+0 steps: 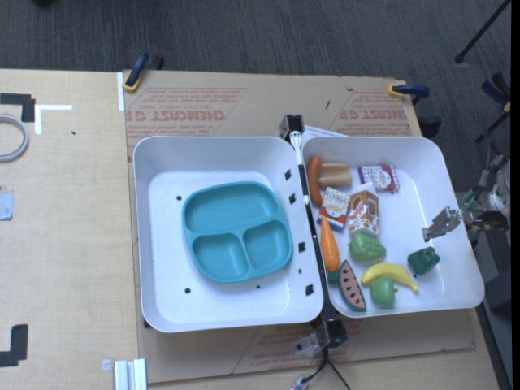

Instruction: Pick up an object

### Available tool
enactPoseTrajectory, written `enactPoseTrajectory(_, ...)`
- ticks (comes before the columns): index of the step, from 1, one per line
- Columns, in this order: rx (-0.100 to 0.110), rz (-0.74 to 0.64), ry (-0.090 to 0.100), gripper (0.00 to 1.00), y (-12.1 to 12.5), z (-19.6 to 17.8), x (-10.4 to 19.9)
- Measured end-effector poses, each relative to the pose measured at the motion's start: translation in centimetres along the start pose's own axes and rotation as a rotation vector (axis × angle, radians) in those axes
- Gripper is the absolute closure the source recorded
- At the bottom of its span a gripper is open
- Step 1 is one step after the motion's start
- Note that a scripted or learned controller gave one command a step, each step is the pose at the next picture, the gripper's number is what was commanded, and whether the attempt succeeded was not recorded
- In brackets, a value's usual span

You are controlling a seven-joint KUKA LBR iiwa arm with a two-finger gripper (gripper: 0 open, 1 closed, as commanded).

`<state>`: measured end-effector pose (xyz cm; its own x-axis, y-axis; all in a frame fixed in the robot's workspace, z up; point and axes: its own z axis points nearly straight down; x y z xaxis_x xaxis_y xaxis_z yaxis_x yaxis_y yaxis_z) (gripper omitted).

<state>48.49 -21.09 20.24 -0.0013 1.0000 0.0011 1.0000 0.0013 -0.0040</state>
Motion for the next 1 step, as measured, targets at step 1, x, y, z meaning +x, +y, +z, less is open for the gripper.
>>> enactPoseTrajectory(1, -0.001, 0.003, -0.001, 0.00, -0.51, 8.68, 6.22)
